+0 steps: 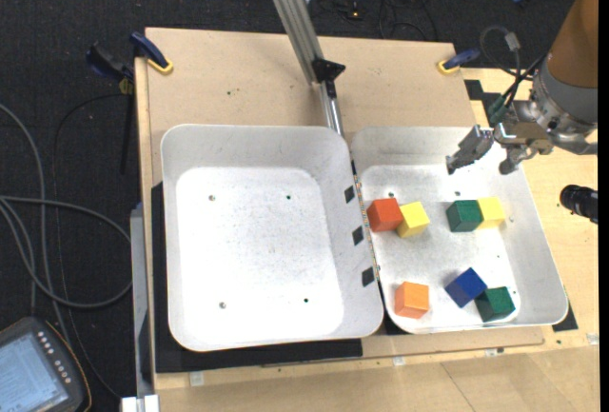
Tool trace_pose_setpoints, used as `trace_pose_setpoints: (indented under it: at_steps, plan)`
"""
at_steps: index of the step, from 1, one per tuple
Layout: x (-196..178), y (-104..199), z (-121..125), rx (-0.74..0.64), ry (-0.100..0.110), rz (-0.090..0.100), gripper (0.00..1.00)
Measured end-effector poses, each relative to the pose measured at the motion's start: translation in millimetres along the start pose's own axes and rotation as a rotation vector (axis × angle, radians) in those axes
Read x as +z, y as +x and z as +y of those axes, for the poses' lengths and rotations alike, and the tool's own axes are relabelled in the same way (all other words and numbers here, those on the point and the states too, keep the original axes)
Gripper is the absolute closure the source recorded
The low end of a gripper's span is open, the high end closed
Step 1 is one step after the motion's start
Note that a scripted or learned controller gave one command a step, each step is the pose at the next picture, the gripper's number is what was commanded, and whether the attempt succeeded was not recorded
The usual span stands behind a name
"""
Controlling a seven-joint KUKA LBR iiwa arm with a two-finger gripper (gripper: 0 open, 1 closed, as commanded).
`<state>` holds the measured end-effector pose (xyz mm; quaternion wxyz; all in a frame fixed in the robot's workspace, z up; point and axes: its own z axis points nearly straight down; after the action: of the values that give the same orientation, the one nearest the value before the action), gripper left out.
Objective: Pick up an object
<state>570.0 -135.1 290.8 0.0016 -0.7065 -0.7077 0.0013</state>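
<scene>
The right bin [533,253] holds several small cubes. An orange-red cube [384,214] touches a yellow one [413,220] near the bin's left side. A green cube [463,216] sits against another yellow cube [492,211] further right. Along the front lie an orange cube [411,299], a blue cube [465,286] and a dark green cube [496,304]. My gripper [490,153] hangs open above the bin's back right part, behind the green and yellow pair, with nothing between its fingers.
The left bin [181,210] lies beside the right one. A metal pole [290,1] slants across the back of the bench. Blue and yellow clamps [152,53] [459,61] grip the board's back corners. Cables trail on the dark floor at left.
</scene>
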Motion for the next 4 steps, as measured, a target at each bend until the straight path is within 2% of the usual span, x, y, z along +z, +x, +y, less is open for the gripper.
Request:
trace_pose_setpoints:
  at_steps: [1, 2, 3, 4]
  plan:
    - [-2, 0, 1, 0.001, -0.004, -0.001, 0.0]
    - [45, -5, 7, 0.002, 0.001, -0.001, 0.0]
    - [109, -9, 6, 0.003, 0.003, 0.0, 0.0]
    - [166, -2, 2, 0.004, -0.007, 0.001, 0.0]
